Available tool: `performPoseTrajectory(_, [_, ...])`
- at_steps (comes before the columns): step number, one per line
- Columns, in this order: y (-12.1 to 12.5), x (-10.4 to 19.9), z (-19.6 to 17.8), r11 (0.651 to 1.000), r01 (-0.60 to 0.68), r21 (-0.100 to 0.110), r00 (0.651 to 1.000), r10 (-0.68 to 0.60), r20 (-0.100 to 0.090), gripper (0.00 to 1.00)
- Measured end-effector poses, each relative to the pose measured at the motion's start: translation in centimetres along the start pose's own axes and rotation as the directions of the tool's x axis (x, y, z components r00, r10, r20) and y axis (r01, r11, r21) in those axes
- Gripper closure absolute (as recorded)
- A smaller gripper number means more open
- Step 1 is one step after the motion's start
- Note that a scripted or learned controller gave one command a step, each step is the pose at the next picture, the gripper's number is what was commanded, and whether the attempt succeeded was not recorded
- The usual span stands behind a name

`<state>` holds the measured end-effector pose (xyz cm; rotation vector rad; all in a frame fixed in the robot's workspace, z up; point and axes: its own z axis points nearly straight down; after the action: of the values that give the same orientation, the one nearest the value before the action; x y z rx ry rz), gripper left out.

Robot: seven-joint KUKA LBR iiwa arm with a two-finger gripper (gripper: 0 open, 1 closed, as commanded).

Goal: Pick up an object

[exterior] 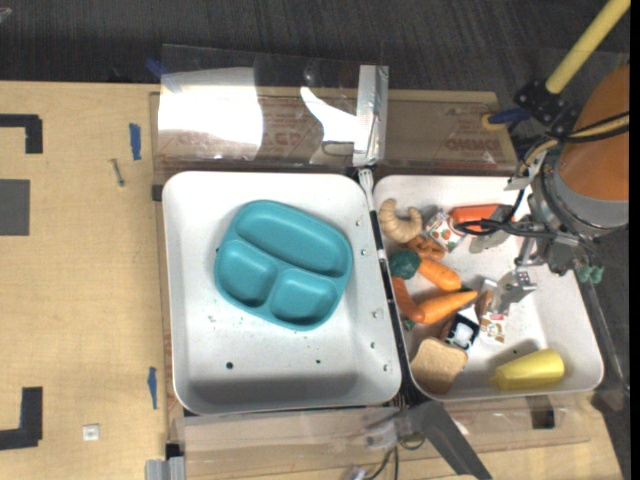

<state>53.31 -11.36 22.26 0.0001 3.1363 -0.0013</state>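
**Orange-banded arm low over the right bin, grip unreadable**

Orange band (600, 158) and grey wrist come in from the right edge, nearest the lens, with dark cables looping below them. The gripper (512, 290) hangs under that wrist, over the middle of the right bin (585, 373). Whether it is parted or closed cannot be told at this angle, and nothing can be seen held in it.

Just beside the gripper on its left lies a small red-and-white packet (492, 323), and past that a small black-and-blue item (462, 330). Two carrots sit further left: the lower carrot (440, 306) points towards the gripper, and the upper carrot (440, 273) lies above it. A teal ball (404, 264) rests against the bin's left wall. Towards the far wall are a tan croissant (400, 220), a little printed carton (445, 233) and an orange-red piece (472, 214).

Along the near wall a slice of bread (438, 361) sits at the left corner, and a yellow fruit (528, 368) lies well apart from it on the right.

The left bin (190, 368) bears a teal divided plate (283, 263), tilted across its middle.
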Motion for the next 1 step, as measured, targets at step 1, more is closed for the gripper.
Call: performPoseTrajectory(1, [0.61,-2.36,9.43,0.998,-0.070,0.000,0.997,0.070,0.012,0.00])
